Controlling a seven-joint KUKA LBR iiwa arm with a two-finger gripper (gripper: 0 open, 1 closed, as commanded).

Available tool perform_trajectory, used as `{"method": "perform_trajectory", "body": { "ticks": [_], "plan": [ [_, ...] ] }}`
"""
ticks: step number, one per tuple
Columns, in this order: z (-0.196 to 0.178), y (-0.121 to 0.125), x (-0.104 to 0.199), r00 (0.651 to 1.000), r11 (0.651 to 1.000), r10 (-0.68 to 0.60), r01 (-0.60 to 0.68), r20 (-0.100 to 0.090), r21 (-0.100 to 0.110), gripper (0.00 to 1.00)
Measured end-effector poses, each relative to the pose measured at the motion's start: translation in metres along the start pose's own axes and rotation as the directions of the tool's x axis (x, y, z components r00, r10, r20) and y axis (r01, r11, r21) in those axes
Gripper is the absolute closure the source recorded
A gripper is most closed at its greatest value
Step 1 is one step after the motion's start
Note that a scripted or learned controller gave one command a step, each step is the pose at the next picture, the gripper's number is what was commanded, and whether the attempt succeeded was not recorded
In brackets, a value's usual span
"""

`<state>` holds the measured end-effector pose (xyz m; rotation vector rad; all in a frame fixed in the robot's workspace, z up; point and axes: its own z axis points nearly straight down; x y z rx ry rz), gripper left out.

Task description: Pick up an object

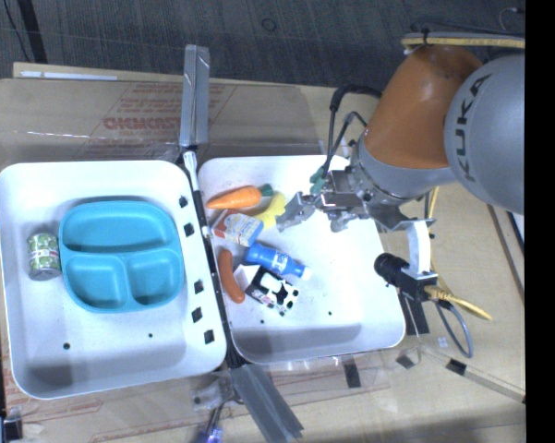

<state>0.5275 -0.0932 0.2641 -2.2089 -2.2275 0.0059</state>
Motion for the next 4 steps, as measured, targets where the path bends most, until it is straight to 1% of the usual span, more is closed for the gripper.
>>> {"method": "perform_trajectory", "body": {
  "ticks": [1,2,3,4],
  "plan": [
    [0.107,-0.019,-0.021,1.0,1.0,-0.009,0.009,0.0,0.001,0.0],
    [0.173,0.004,-0.061,1.0,1.0,-0.015,0.015,-0.001,-0.001,0.0],
    [0.164,0.004,-0.061,1.0,1.0,-0.019,0.019,-0.001,0.001,1.0],
    [-0.003,0.016,0.003,1.0,1.0,0.006,-0.006,0.0,-0.006,1.0]
  ]
}}
